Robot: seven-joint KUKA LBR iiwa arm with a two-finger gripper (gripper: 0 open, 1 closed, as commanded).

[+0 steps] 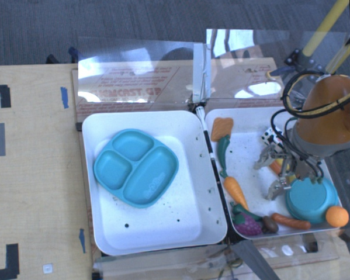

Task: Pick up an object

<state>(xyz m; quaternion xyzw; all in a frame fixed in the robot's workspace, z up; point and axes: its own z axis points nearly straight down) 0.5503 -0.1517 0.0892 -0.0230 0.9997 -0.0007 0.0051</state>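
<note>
- We see the gripper (276,172) low in the right bin (245,144), its metal fingers (264,160) spread apart over bare white floor, with nothing between them.
- It seems to touch nothing, though the wrist hides part of the floor beneath it, so we cannot be sure.
- Candidate objects crowd the right bin: a carrot (235,190) just left of the fingers, a green pepper (223,150) and an orange block (222,128) near the divider, purple grapes (248,224) and a second carrot (291,221) at the near wall, a teal bowl (310,199) with an orange fruit (337,216) beside it.
- Something small and orange lies under the wrist; we cannot tell what it is.
- The risk, as we judge it: the fingers close on empty floor between carrot and bowl, or clip the bowl's rim and shove it.
- The left bin (103,228) holds a blue divided plate (136,166), well apart from the arm.
</note>
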